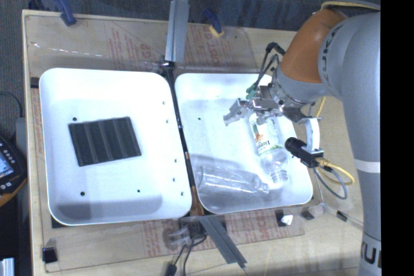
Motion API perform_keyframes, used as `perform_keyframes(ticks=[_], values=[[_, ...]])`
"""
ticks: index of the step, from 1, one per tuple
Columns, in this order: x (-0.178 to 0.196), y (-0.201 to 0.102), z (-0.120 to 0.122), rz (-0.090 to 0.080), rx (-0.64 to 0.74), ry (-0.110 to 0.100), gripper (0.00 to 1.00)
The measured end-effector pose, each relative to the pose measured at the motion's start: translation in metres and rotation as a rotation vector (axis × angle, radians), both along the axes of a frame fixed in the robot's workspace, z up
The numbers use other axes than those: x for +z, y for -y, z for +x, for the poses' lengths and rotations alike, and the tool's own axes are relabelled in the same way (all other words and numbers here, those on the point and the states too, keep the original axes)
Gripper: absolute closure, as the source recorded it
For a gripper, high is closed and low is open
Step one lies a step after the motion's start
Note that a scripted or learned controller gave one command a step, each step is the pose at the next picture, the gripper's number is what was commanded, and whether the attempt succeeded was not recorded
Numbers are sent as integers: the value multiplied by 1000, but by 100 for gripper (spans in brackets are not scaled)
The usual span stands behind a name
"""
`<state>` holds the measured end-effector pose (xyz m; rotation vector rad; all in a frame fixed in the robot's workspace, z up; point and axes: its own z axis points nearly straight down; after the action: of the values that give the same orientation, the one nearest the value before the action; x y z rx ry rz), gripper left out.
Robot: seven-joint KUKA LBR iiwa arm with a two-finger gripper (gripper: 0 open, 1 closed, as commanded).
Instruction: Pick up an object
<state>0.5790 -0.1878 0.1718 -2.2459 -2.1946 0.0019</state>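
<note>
Clear plastic bottle [266, 147] lay in right bin [207, 132]; gripper [255, 106] above its base | grip state: indiscernible | dark ribbed pad [104, 140] in left bin [58, 100]

Bright overhead light, glare off white bins [103, 84], slightly soft focus.

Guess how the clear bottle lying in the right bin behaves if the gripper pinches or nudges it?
The clear bottle lies on its side, so it would probably roll when nudged. It looks see-through and empty, likely light and easily dented. Its smooth plastic may slip from the gripper just above it.
</note>
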Motion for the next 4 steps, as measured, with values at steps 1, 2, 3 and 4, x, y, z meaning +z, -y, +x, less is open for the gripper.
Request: perform_keyframes(ticks=[1, 2, 3, 4], values=[[-22, 21, -20, 0, -32, -3, 0], [-43, -29, -26, 1, 50, -1, 0], [15, 23, -40, 0, -39, 1, 0], [3, 21, -25, 0, -15, 1, 0]])
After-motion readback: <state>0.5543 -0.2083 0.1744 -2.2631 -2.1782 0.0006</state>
